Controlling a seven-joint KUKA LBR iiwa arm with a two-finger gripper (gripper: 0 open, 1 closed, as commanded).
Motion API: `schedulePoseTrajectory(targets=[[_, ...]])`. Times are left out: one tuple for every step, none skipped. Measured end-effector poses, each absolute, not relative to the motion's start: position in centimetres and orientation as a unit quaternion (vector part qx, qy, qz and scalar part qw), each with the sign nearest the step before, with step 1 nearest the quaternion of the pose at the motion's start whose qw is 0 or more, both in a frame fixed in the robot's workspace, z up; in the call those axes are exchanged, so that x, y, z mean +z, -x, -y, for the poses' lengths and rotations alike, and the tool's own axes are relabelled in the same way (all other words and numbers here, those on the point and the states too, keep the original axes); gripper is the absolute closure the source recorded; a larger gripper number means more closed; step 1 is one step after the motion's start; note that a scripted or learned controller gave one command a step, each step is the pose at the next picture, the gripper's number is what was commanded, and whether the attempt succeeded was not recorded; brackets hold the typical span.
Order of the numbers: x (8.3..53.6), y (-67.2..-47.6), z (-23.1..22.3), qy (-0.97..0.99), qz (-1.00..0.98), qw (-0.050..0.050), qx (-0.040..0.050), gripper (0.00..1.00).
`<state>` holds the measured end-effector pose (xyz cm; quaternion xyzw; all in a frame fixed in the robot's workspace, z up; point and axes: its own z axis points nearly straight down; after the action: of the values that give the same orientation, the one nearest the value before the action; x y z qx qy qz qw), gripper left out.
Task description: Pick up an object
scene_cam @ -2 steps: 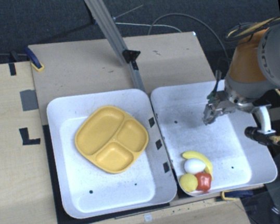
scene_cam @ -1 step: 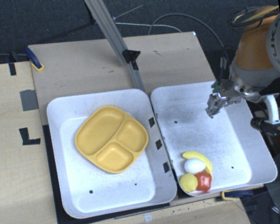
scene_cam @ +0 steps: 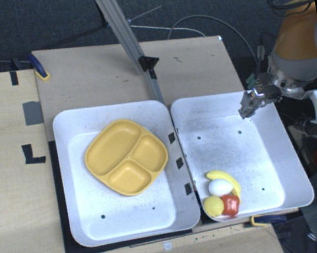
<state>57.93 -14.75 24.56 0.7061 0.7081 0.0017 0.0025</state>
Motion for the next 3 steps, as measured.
schedulePoseTrajectory(targets=[[25.3, -58.0, 14.7, -0.706, -0.708, 0.0, 0.0002, 1.0], [25.6, -58.5, 9.4, -0.705, -0.71, -0.001, 0.0007, 1.0], [23.8, -59.7, 4.3, -0.705, -0.709, -0.001, -0.0009, 1.0]])
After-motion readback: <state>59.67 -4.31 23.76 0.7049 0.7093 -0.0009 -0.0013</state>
